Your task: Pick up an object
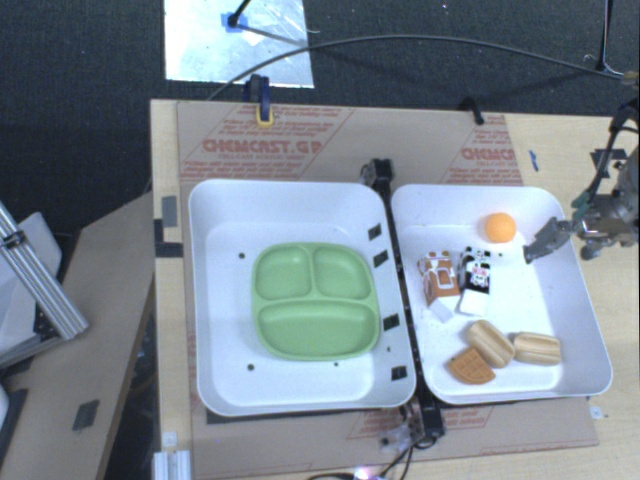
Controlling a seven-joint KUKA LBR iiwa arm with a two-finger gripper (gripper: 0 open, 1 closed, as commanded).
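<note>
The right bin point(592, 340) holds several small objects. An orange ball point(499, 227) lies near its back. A brown and white toy point(438, 276) and a black and white toy point(477, 266) sit side by side in the middle, with a white block point(471, 301) just in front. Two tan bread rolls point(490, 341) point(537, 348) and a brown waffle piece point(470, 368) lie near the front. My gripper point(566, 247) hangs over the bin's right rim, to the right of the ball. It is open with nothing between its fingers.
The left bin point(205, 268) holds a green divided plate point(316, 301). Black clips point(391, 320) line the ridge between the bins. A metal frame point(40, 288) stands at the far left, and a cable point(420, 40) arcs behind the bench.
</note>
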